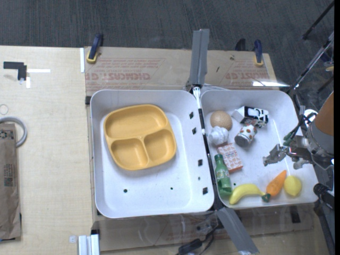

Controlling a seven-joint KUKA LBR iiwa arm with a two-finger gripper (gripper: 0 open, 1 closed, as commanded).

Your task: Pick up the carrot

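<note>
Fingers (276, 155) look spread, holding nothing, just above the carrot (275, 184) in the right bin (289, 97). Risk: banana (245, 192) and lemon (292, 185) crowd it, so closing could nudge them or slip off.

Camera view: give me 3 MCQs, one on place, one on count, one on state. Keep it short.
1. Where does the carrot lie?
A. On the yellow tray
B. In the right bin, between banana and lemon
C. On the cardboard behind the bins

2. How many compartments does the yellow tray have?
A. Two
B. Three
C. Five

3. What is the state of the carrot?
A. Lying on the bin floor, ungrasped
B. Lifted between the pincer's fingers
C. Standing in the tray

Answers:
1 B: it lies in the right bin, banana on its left, lemon on its right.
2 B: one long section above two smaller ones.
3 A: the pincer sits just above it in the picture, with nothing between its fingers.
</note>
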